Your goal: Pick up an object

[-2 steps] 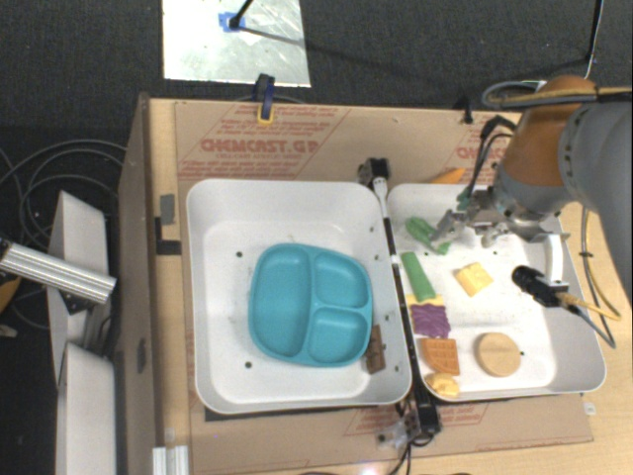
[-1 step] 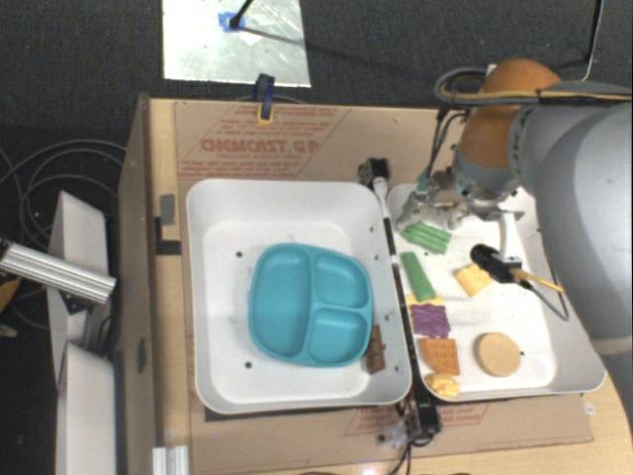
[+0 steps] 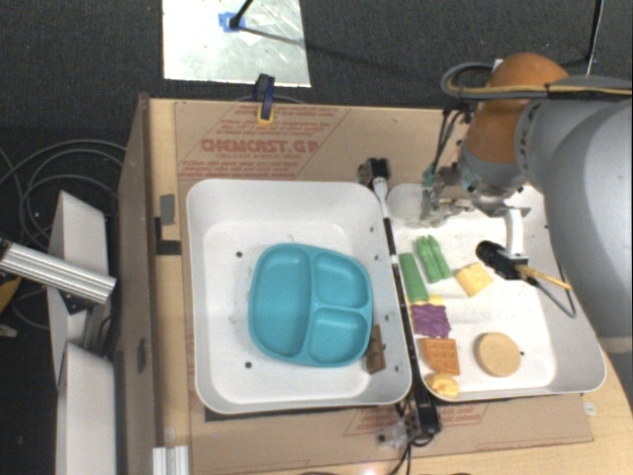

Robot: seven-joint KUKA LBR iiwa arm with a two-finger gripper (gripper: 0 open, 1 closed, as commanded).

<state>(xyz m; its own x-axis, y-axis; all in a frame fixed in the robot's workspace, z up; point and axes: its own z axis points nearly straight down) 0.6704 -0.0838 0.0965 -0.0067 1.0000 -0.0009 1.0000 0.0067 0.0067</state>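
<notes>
The bench (image 3: 247, 142) bears two white bins (image 3: 213, 265) side by side.

Two white bins (image 3: 213, 295), one blue plate (image 3: 310, 305), two green sticks (image 3: 431, 258)

This looked like a robotics lab: a cardboard-covered bench (image 3: 297, 137) held two white bins (image 3: 213, 265), loose cables (image 3: 40, 166) trailed on dark carpet at left, and a grey industrial arm (image 3: 584, 166) reached in from the right.
</notes>
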